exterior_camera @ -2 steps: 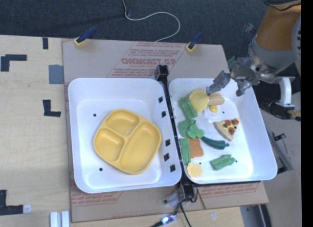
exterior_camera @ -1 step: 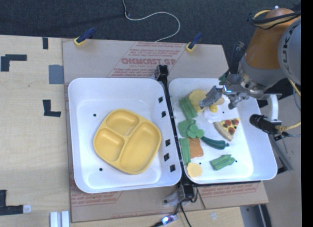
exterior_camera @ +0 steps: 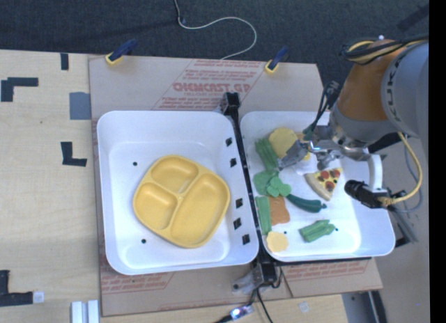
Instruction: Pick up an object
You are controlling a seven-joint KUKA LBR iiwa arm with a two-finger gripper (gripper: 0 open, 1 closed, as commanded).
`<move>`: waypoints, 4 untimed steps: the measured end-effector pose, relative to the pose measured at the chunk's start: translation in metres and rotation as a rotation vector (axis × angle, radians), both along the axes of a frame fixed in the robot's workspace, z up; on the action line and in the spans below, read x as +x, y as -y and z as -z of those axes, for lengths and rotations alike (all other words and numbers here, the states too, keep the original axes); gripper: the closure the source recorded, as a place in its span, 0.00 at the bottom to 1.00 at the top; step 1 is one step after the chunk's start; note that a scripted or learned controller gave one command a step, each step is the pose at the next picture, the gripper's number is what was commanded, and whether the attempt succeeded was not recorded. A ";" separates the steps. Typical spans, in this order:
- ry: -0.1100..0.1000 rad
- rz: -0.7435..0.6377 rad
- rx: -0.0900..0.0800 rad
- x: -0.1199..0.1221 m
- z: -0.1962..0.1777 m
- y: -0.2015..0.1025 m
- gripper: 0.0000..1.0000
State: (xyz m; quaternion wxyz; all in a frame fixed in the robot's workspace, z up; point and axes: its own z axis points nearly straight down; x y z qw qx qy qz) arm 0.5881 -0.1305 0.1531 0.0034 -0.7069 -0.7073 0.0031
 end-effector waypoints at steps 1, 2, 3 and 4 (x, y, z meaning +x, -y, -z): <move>0.000 -0.001 0.001 -0.004 0.048 -0.007 0.00; 0.004 -0.001 -0.001 -0.004 0.071 -0.007 0.00; 0.006 -0.001 0.002 -0.003 0.060 -0.008 1.00; 0.006 0.000 0.000 0.000 0.018 -0.002 1.00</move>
